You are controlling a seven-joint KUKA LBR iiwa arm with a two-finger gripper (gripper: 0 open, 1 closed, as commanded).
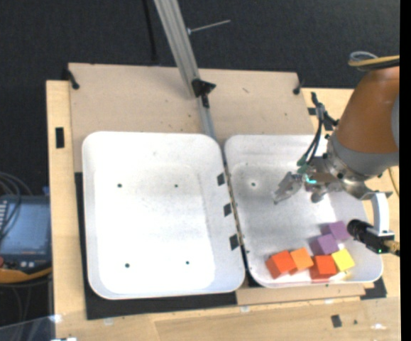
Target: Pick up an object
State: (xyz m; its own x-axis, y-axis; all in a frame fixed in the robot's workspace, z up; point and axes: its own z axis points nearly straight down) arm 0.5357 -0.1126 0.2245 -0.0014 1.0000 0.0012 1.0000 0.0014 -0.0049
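Blocks [311, 258]: orange, purple, red and yellow, bunched in the near right corner of the right bin [262, 158]
Left bin [152, 212]: bare white floor
Arm [372, 123]: reaches in from the right
Gripper [299, 186]: over the right bin's middle, far side of the blocks, fingers apart, holding nothing
Risk: blocks touch, so closing may nudge neighbours or jam against the wall

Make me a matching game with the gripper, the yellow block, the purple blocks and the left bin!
Things:
1. gripper
2. yellow block
3. purple blocks
4. left bin

Places:
A. at the right bin's near right corner
B. beside the right bin, speckled inside
C. over the middle of the right bin
D. just behind the orange and yellow blocks

Pairs: 1-C, 2-A, 3-D, 4-B
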